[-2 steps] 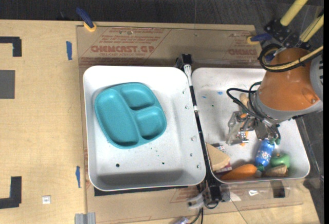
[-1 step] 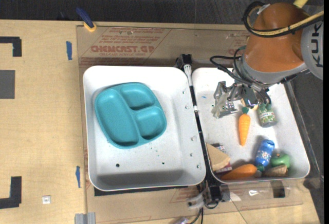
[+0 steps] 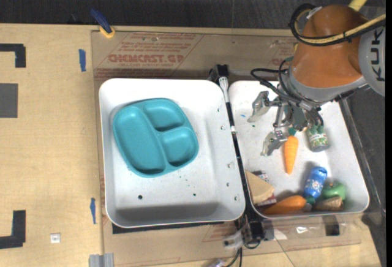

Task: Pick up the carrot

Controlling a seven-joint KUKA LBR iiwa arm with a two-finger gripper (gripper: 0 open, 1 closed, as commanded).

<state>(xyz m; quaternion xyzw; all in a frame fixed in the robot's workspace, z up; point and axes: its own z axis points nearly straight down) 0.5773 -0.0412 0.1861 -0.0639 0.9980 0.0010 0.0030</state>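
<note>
Camera view: one carrot, one blue can, one teal tray. Hand apart above carrot, clamping nothing. Cardboard print unreadable.

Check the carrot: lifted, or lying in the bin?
Lying flat. The carrot rests on the right bin's floor, tip toward the camera, just below the gripper.

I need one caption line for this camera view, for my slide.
Gripper hovering at the carrot top in the right bin; teal tray in the left bin.
</note>
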